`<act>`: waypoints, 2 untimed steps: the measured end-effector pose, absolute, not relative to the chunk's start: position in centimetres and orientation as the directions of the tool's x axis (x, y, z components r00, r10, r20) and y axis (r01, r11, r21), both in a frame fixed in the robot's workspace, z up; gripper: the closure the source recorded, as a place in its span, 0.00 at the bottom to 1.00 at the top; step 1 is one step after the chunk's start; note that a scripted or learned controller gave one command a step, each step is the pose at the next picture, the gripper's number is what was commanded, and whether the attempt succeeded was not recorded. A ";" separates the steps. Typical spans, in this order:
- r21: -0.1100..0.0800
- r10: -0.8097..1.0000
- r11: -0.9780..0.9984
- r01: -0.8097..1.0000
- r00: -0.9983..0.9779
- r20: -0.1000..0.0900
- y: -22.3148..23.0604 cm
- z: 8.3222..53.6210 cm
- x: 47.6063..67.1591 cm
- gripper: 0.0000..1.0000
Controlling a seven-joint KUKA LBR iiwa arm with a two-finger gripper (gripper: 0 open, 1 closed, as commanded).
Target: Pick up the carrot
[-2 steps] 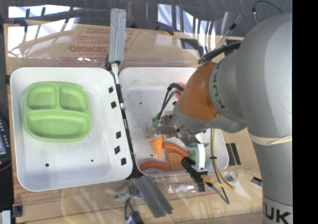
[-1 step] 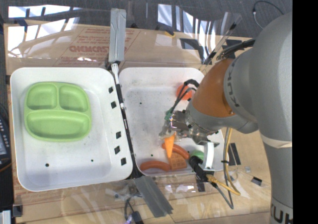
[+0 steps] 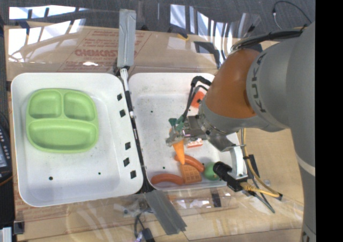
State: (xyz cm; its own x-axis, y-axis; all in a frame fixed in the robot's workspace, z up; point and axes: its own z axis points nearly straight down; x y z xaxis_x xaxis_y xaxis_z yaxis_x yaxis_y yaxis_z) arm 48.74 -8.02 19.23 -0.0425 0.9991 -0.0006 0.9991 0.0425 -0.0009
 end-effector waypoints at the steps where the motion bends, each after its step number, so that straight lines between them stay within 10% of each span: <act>1: -0.005 1.000 0.027 1.000 -0.027 0.000 -12.5 16.5 47.6 1.00; 2: -0.005 0.986 -0.168 0.986 0.168 -0.001 -13.2 17.6 48.2 1.00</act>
